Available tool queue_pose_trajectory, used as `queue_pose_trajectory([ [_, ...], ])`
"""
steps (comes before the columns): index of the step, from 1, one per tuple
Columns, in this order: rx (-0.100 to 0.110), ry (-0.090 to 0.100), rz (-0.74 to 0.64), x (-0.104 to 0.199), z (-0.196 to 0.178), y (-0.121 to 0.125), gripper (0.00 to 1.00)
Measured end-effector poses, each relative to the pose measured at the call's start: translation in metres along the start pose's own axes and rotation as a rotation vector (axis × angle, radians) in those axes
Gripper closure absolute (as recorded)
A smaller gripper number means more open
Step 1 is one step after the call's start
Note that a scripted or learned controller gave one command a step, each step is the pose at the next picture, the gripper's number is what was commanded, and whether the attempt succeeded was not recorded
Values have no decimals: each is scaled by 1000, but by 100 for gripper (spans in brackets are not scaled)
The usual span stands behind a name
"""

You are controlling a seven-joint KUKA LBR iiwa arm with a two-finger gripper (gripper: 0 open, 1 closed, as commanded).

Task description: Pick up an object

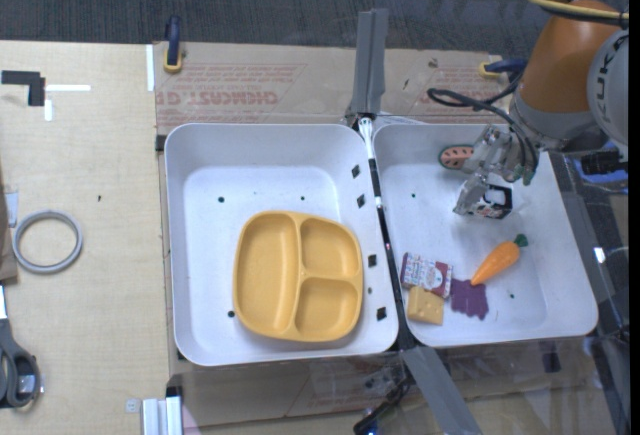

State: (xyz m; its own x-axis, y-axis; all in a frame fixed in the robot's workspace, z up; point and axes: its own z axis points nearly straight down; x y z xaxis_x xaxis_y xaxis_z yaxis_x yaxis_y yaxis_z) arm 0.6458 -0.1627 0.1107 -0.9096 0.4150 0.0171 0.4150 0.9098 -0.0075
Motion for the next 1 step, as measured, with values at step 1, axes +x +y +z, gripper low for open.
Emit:
queue_pose_trajectory([
  [1,-8,-16,208,16,19,-11,0],
])
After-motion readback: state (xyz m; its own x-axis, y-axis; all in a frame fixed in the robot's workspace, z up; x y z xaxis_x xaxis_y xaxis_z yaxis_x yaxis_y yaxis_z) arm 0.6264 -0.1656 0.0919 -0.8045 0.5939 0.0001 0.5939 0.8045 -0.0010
